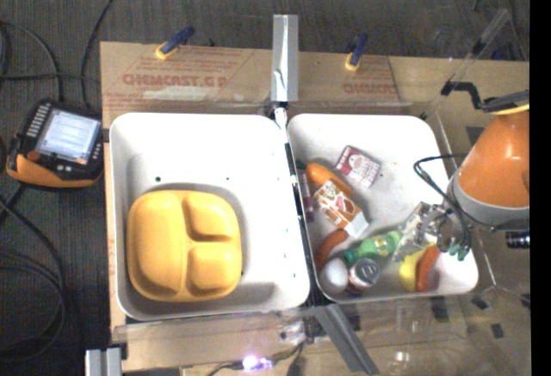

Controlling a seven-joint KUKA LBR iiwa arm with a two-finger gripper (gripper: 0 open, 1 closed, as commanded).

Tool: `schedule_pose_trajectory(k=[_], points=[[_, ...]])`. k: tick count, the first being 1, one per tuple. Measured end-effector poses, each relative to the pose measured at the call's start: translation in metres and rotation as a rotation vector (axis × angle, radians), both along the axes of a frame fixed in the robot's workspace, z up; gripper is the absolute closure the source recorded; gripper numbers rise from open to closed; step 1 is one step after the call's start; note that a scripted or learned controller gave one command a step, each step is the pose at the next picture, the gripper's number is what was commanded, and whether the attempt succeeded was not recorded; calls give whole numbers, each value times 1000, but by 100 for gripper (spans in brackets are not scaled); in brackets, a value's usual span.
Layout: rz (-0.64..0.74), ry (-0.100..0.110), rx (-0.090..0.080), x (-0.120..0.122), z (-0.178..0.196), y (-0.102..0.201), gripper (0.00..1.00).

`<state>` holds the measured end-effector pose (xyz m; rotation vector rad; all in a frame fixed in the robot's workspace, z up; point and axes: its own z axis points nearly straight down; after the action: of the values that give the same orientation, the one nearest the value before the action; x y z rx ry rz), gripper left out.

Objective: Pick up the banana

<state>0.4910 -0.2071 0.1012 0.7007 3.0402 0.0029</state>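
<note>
The banana (408, 271) shows as a short yellow piece in the right bin's (405, 129) front right corner. It is pressed between a green bottle (375, 245) and an orange-red item (428, 268). My gripper (435, 231) hangs just above and slightly right of the banana, over the bin's right side. The orange band (499, 168) of the arm rises behind it. Whether the gripper touches the banana is hidden from this angle.
The right bin also holds a maroon packet (357, 166), a carrot-like orange item (325, 175), a small carton (337, 205), a sausage (331, 246), a can (364, 273) and a white ball (336, 276). A yellow compartment tray (185, 243) lies in the left bin (120, 194).
</note>
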Motion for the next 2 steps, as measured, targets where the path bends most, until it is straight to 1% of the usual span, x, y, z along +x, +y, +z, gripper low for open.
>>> schedule_pose_trajectory(k=[1, 2], points=[[-73, 20, 4, 2, 88, 62, 100], [-73, 20, 5, 2, 88, 62, 0]])
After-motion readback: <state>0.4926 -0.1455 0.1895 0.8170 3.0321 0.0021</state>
